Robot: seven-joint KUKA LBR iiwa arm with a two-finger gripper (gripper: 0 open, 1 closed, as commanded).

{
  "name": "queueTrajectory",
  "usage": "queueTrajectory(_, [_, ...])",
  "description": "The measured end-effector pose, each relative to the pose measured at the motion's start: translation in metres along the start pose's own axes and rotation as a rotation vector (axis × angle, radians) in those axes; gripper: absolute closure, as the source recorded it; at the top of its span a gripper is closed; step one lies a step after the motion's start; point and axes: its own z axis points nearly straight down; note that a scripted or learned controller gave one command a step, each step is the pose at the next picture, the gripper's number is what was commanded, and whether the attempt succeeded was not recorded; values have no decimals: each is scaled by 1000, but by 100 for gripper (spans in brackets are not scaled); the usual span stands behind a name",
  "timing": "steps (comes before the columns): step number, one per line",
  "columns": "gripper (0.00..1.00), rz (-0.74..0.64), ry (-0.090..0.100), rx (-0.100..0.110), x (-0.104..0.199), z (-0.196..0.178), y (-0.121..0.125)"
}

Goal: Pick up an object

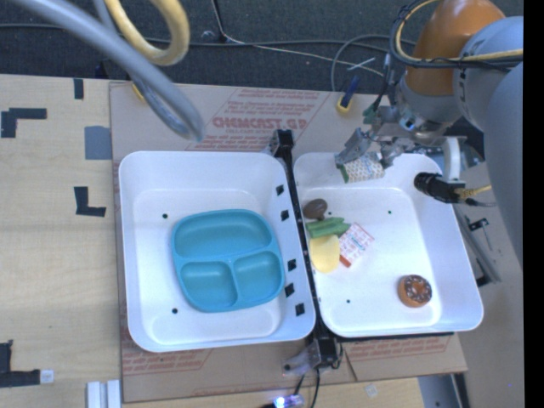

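Speckled packet (364, 170) right beneath gripper (367, 153)

Bench (51, 253): light wood top w/ a cardboard sheet (255, 117) over its middle, black tape marks (85, 202) at left. On the cardboard, two white bins side by side, touching along a black clip seam: left bin (140, 313) and right bin (450, 313). A yellow-tipped tool (347, 102) lies on the cardboard behind the right bin, cables (272, 45) run across the dark strip at the bench's far edge.
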Motion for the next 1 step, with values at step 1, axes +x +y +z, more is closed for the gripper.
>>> queueTrajectory(1, [100,-3,0,1,47,-12,-19])
